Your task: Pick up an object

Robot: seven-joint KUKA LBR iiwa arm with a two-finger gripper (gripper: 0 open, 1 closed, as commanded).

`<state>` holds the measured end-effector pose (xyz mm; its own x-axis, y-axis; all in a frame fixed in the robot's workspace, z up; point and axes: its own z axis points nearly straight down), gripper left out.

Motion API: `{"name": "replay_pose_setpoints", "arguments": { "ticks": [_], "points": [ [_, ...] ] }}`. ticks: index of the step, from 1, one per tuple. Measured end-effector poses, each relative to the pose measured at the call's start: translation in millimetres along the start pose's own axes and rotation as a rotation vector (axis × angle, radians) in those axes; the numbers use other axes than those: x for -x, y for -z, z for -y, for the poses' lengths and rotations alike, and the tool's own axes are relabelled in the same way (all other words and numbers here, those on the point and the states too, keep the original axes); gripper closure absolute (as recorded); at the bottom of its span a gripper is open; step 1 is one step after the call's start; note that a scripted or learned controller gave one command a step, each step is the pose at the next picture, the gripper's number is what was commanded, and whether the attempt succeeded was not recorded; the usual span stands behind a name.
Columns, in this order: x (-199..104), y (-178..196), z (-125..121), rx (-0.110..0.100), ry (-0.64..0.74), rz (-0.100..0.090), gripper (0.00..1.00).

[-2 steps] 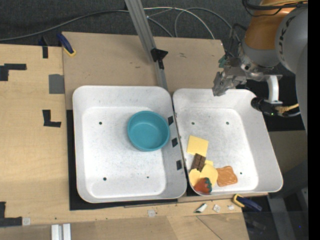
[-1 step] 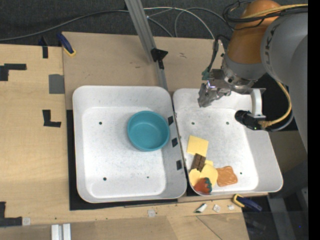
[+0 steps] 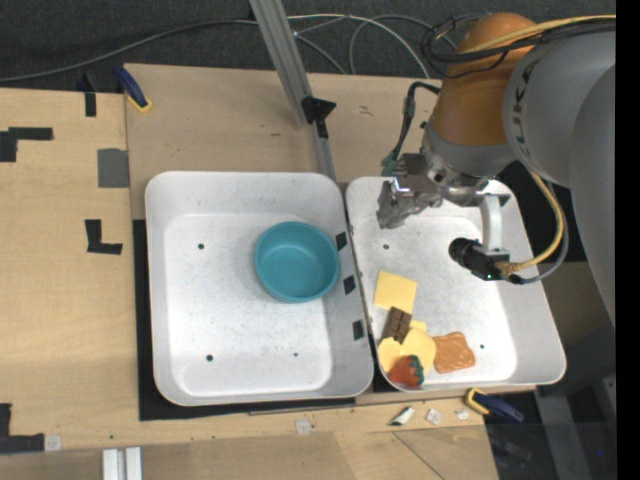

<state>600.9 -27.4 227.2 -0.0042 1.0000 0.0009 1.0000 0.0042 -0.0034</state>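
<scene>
My gripper (image 3: 397, 211) hangs over the far left part of the right bin (image 3: 520, 298), above the bin floor. Nothing shows between its fingers. Nearer the front of that bin lie a yellow square slice (image 3: 395, 291), a small brown bar (image 3: 397, 324), a yellow piece (image 3: 418, 349), a red and green piece (image 3: 405, 371) and an orange-brown piece (image 3: 453, 352). They sit well in front of the gripper, apart from it. A teal bowl (image 3: 295, 260) stands upright in the left bin (image 3: 190, 298).
A slanted grey pole (image 3: 290, 63) rises behind the left bin. The arm's grey and orange body (image 3: 520, 78) covers the back right corner. Cables run along the bench's far edge. A black part (image 3: 470, 256) on the arm hangs over the right bin.
</scene>
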Motion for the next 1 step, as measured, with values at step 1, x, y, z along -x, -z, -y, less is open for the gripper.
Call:
{"name": "replay_pose_setpoints", "arguments": {
  "ticks": [1],
  "points": [
    [-48.1,5.1,21.1,0.000,0.002,-0.001,1.00]
  ]
}}
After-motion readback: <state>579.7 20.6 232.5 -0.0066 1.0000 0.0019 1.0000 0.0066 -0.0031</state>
